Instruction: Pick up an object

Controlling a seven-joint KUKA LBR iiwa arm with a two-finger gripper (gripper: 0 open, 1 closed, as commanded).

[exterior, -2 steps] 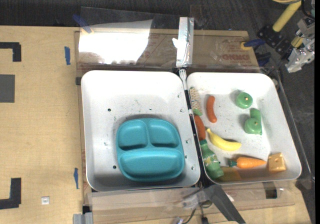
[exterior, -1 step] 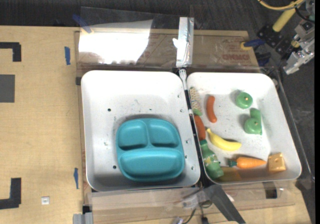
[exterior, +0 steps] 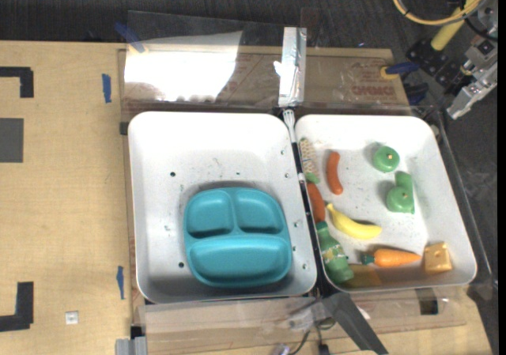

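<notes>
A wooden bench (exterior: 55, 211) carries two shallow white bins side by side, seen from above at a slant. The left bin (exterior: 158, 148) holds a teal divided plate (exterior: 236, 236), lying face up toward the near wall. The right bin (exterior: 427, 187) holds a scatter of toy food: a reddish sausage (exterior: 334, 172) near the dividing wall, an orange stick (exterior: 316, 202) just below it along that wall, a yellow banana (exterior: 353, 224) in the middle, green vegetables (exterior: 335, 260) in the near left corner, and an orange carrot (exterior: 395, 258) lying beside a small tan block (exterior: 437, 258) at the near right. Two green pieces sit farther back, a round one (exterior: 386, 157) and a second (exterior: 401, 195) just in front of it. The arm's end and its pincer (exterior: 472, 92) hang at the far right, above and outside the right bin, amid yellow cable (exterior: 423, 17); whether the pincer is spread or pressed together cannot be told.
</notes>
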